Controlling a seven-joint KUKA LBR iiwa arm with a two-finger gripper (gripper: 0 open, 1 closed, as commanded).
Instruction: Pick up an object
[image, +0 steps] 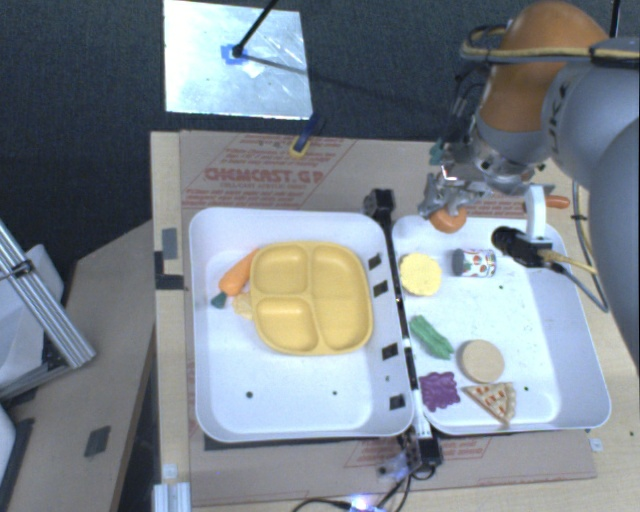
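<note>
My grey arm with its orange band (545, 60) reaches in from the right and hangs over the far edge of the right shallow white bin (575, 345). The left shallow white bin (215, 330) carries a yellow plastic tray with three compartments (305, 297); an orange toy carrot (237, 273) lies against the tray's left rim. My gripper (448, 200) sits at the right bin's far left corner, and a small orange round piece (449, 219) is just under its tips; whether my jaws are wide, narrow or closed on that piece I cannot tell. Nearer in that bin lie a yellow disc (420, 274), a small printed can on its side (474, 263), a green pod (431, 335), a tan round biscuit (481, 360), a pizza slice (491, 399) and a purple cluster (438, 389).
</note>
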